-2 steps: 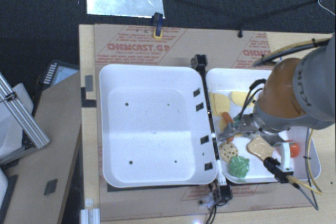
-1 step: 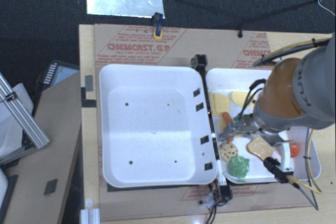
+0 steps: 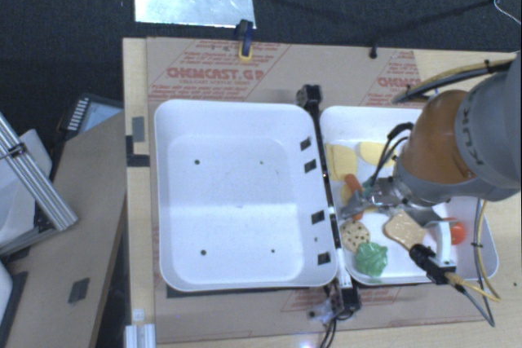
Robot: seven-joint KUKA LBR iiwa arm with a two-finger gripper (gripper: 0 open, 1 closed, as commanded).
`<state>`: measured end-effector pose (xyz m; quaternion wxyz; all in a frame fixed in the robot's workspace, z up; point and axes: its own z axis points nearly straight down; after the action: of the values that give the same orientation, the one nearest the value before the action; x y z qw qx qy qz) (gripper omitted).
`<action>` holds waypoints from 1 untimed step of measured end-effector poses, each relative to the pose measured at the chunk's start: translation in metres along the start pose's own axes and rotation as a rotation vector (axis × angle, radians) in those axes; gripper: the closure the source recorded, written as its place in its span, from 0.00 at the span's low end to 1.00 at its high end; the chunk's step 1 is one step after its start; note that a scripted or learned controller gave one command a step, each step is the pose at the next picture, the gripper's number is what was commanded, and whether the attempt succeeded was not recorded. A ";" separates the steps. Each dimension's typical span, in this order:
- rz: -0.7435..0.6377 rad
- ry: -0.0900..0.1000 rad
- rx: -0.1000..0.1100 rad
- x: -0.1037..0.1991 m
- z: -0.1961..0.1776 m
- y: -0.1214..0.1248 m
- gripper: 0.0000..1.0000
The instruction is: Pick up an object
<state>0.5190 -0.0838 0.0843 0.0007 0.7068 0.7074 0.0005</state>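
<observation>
My gripper (image 3: 356, 208) hangs low over the left part of the right bin (image 3: 359, 112), below the grey arm and its orange band (image 3: 436, 138). It sits just below a small orange-red piece (image 3: 351, 184) and just above a speckled round cookie (image 3: 355, 235). Whether it touches either one is not visible. A green leafy piece (image 3: 371, 258) lies at the bin's front. A tan bread slice (image 3: 402, 230) lies to the right of the cookie. Two pale yellow pieces (image 3: 342, 159) lie at the back left, partly under the arm.
The left bin (image 3: 236, 175) stands beside the right one, with a black clipped divider (image 3: 320, 191) between them. A red round item (image 3: 457, 232) and a white item (image 3: 441, 238) lie at the right bin's front right. Cables (image 3: 469, 285) trail off the bench's front right corner.
</observation>
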 end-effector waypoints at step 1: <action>-0.001 -0.001 -0.003 0.000 -0.011 0.001 1.00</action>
<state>0.5200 -0.0838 0.0950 0.0019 0.7066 0.7076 0.0013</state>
